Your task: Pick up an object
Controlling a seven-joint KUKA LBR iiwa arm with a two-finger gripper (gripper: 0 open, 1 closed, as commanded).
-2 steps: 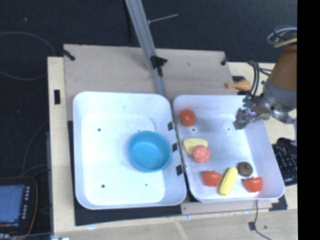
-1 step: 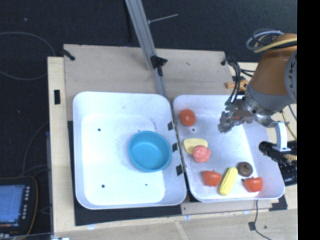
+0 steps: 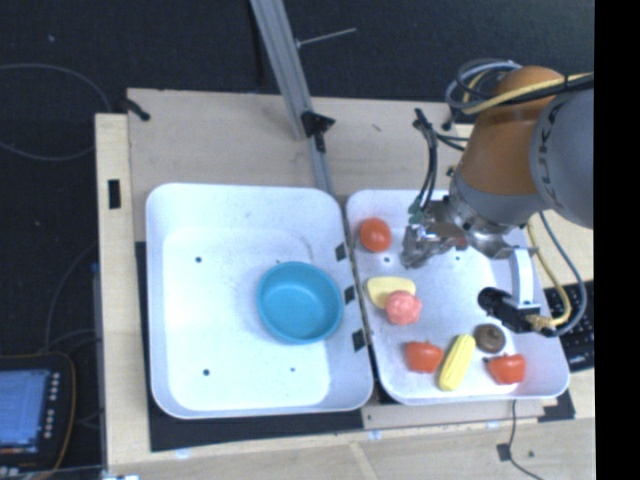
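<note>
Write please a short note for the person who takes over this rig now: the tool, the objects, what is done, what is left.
Tool: hovering in the right bin, near its upper left, nothing seen between its fingers.
Right bin: orange ball, yellow piece, pink piece, red piece, corn, brown piece, another red piece.
Left bin: blue bowl.
Done: nothing picked.
Left: grasp and lift one object.

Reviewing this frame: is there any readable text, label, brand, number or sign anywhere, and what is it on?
No text can be read in this frame.
Small screen at the lower left, off the bench: glowing blue, its contents too blurred to read.
Blue bowl, the toy foods in the right bin, and the arm: no markings visible.
</note>
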